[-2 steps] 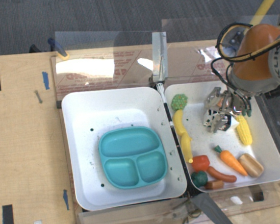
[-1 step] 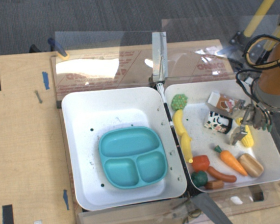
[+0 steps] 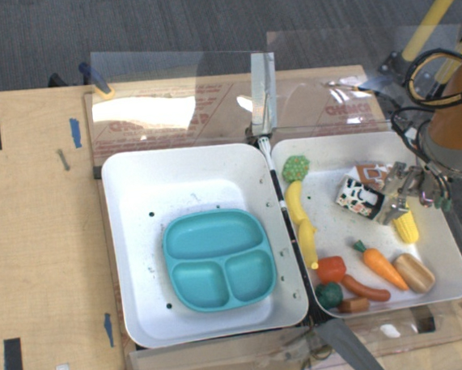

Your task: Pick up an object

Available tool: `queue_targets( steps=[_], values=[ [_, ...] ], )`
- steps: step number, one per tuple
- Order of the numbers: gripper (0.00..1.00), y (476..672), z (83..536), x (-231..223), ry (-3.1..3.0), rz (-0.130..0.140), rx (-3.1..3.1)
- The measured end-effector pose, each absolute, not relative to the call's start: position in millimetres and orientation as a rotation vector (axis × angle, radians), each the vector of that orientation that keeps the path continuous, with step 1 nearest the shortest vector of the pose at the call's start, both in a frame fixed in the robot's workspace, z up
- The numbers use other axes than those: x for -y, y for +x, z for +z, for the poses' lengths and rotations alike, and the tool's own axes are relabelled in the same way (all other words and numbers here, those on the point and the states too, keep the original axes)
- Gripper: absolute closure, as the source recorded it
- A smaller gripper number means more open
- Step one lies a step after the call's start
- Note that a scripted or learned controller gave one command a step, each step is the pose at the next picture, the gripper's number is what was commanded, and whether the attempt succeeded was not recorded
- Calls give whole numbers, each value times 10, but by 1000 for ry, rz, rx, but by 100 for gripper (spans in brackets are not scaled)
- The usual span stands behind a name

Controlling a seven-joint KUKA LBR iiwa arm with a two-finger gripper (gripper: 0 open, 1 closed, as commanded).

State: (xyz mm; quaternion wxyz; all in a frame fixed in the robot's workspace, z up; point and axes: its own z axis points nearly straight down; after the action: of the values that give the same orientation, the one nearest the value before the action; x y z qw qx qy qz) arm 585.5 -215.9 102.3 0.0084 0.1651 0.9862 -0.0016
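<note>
Toy foods lie in the right bin (image 3: 451, 236). A yellow corn cob (image 3: 407, 226) lies near its right side, with a black-and-white patterned box (image 3: 359, 196) to its left. My gripper (image 3: 398, 203) hangs just above the corn's upper end, beside the box's right edge. Nothing visibly sits in its grasp. Along the front lie a carrot (image 3: 378, 264), a tan bun (image 3: 414, 273), a red sausage (image 3: 365, 288), a red tomato (image 3: 331, 270) and a dark green piece (image 3: 329, 295).
Two yellow bananas (image 3: 300, 218) and a green broccoli (image 3: 296, 166) line the right bin's left wall. The left bin (image 3: 127, 198) holds a teal divided plate (image 3: 219, 258). A clear panel (image 3: 207, 101) stands behind both bins. The arm's cables (image 3: 421, 93) hang at the right.
</note>
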Motion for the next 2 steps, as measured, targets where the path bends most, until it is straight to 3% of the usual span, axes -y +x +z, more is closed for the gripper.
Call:
queue_targets(
  steps=[1, 2],
  values=[
    [100, 6480, 991, 1403, 976, -1, -2989],
    [100, 6522, 901, 1871, 408, -4, -3098]
  ],
)
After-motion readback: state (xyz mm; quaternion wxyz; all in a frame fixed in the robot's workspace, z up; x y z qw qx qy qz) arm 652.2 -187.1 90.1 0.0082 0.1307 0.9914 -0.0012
